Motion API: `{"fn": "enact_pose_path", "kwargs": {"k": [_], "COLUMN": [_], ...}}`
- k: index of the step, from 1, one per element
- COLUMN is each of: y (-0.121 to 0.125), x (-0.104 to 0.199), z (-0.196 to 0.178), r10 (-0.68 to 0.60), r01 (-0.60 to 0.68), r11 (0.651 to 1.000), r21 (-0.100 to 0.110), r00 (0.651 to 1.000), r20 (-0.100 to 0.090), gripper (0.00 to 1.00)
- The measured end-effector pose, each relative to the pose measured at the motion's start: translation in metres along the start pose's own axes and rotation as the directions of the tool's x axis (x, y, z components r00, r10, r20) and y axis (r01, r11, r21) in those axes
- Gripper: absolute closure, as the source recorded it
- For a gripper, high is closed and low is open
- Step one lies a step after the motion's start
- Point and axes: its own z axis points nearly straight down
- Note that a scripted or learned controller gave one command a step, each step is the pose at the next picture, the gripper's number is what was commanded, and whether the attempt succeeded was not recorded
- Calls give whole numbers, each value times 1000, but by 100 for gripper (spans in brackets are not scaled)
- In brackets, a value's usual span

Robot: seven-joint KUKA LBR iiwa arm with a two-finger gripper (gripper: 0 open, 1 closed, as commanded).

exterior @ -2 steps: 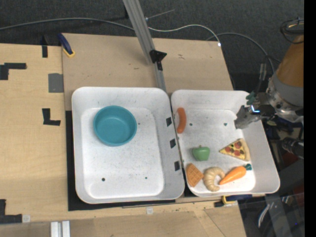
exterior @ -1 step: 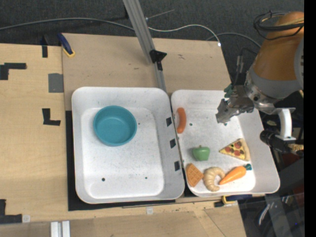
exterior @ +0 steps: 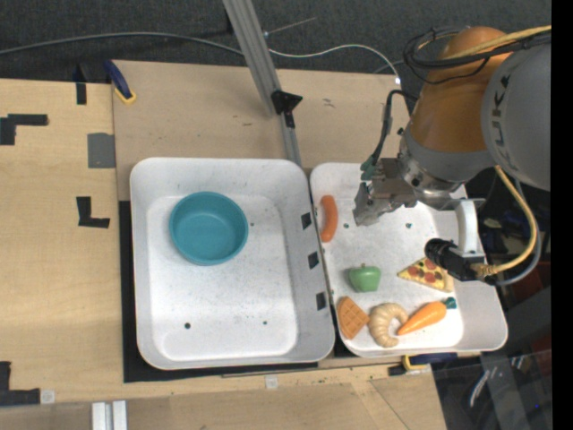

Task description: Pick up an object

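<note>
My gripper (exterior: 365, 213) hangs over the far part of the right bin (exterior: 483, 334), just right of an orange sausage (exterior: 328, 218) that lies along the bin's left wall. In front of it lie a green pepper (exterior: 364, 278), a pizza slice (exterior: 428, 274), a waffle piece (exterior: 351, 316), a pale croissant (exterior: 385, 322) and a carrot (exterior: 423, 316). Nothing shows between the fingers.
The left bin (exterior: 161, 330) holds a teal bowl (exterior: 209, 227) at its far left. A grey metal pole (exterior: 260, 56) slants down to the divide between the bins. The arm's orange band and grey body cover the right bin's far right corner.
</note>
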Motion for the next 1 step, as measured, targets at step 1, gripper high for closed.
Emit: {"fn": "enact_pose_path", "kwargs": {"k": [1], "y": [9], "x": [51], "z": [20], "r10": [0], "r01": [0], "r11": [1000], "r21": [1], "r00": [1000], "r20": [0], "gripper": [100]}}
